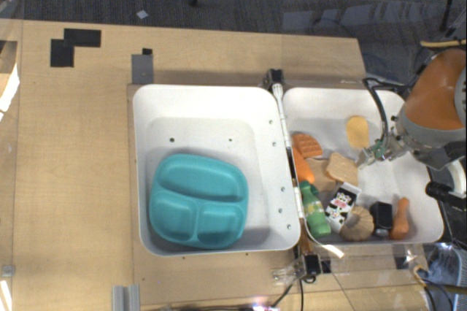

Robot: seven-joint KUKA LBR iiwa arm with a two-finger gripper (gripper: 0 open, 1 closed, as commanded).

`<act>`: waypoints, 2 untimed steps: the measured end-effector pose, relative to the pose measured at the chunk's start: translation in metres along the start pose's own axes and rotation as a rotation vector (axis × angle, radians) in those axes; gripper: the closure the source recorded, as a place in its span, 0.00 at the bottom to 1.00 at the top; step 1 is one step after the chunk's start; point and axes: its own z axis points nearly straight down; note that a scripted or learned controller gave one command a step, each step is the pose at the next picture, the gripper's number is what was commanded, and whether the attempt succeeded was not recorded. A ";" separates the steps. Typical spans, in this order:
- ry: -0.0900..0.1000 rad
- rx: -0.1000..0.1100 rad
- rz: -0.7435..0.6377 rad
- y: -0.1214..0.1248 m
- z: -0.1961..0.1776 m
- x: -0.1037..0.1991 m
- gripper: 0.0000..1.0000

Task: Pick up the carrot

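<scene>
Carrot (302, 169): seen lying against the right bin's left wall, beside the divider, partly covered by a ridged orange item (307, 145) and a green bottle (315, 209).
Neighbours: a bread slice (341, 169) just right of it.
End effector (376, 151): held over the right bin (430, 229) middle; finger state cannot be told.
Left bin (204, 105): a teal divided tray (198, 200) is carried.

The arm (436, 109) is a bulky rounded body, grey below with a broad glossy orange band (438, 94) above, a black cable (378, 106) curving alongside it, and small greenish-metallic hardware at its narrow tip.
</scene>
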 end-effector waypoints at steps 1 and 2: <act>-0.001 -0.002 0.002 0.001 0.000 0.000 0.00; 0.002 -0.001 0.048 0.071 0.002 -0.017 0.00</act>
